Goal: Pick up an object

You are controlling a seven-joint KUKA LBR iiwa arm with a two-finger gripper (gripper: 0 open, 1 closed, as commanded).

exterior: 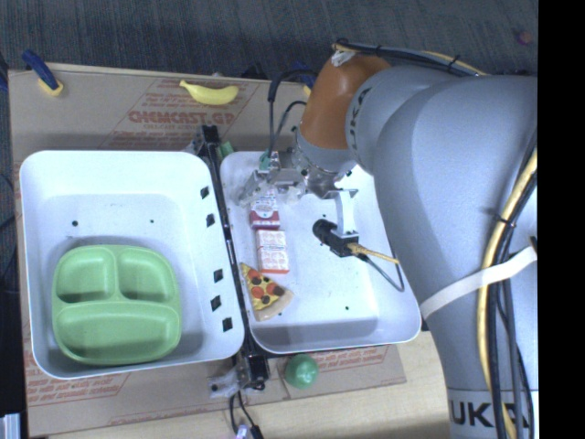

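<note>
Fingers of the gripper (265,186) are lost in a cluster of grey metal parts, so whether they stand wide, narrow or closed on anything cannot be told. The gripper hangs low over the 11 o'clock corner of the right bin (388,323), at the end of the grey arm (439,181), whose orange band (331,103) lies just toward 1 o'clock from it. Directly at 6 o'clock from the gripper, its upper end touching or very nearly touching the metal parts, lies a red and white carton (265,212); a second red and white carton (272,251) lies end to end with it, farther toward 6 o'clock. A toy pizza slice (264,291) rests beyond these, near the bin's left wall. At 3 o'clock from the cartons a black fitting with a yellow lead (336,237) hangs above the bin floor. The left bin (110,176) holds a green divided plate (114,300) in its 7 o'clock part. Outside the bins, on the cardboard-covered surface (137,117), a yellow banana (208,91) lies at 12 o'clock from the left bin, a blue clamp (41,71) sits at the 11 o'clock corner, and a green ball (300,370) rests just past the right bin's 6 o'clock rim.
</note>
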